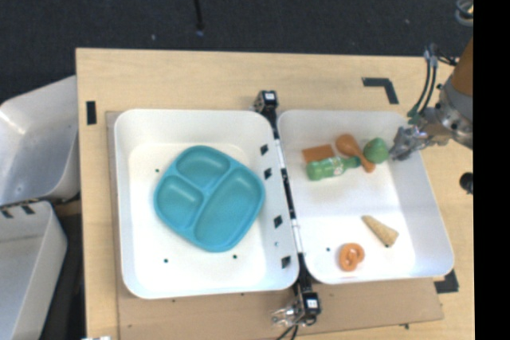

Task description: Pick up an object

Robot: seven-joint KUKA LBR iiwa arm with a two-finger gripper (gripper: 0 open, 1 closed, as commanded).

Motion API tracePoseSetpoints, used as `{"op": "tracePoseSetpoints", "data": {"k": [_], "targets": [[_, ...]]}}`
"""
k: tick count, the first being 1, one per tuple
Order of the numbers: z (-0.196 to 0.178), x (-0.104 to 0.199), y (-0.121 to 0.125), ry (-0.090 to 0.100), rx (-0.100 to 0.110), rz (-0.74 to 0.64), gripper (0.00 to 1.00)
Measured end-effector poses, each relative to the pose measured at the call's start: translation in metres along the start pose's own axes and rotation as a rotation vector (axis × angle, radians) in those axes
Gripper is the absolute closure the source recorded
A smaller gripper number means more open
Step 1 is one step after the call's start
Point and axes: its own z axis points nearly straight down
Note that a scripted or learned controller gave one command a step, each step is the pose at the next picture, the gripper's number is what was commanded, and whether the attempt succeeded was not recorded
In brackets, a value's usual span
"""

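Now | gripper (408, 141) at right bin's (414, 195) far edge, grip state unreadable | green ball (376, 149) just beside it (likely light, smooth, may roll) | you'd pinch across its middle

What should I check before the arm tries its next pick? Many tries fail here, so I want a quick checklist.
1. Gripper over the right bin: ok, it sits at the bin's far right edge.
2. Something held already: cannot tell, too small to see.
3. Nearest target: ok, the green ball lies just beside the gripper.
4. Target free of neighbours: not ok, the ball seems to touch the orange spoon-shaped piece, with the green bottle close.
5. Easier isolated picks: ok, the orange ring and tan cone lie apart.
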Motion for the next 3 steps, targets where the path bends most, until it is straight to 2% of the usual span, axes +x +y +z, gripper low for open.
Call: {"op": "tracePoseSetpoints", "data": {"k": [1, 3], "targets": [[-0.009, 0.050, 0.003, 0.002, 0.002, -0.007, 1.00], [-0.001, 0.152, 0.023, 0.002, 0.004, -0.006, 1.00]]}}
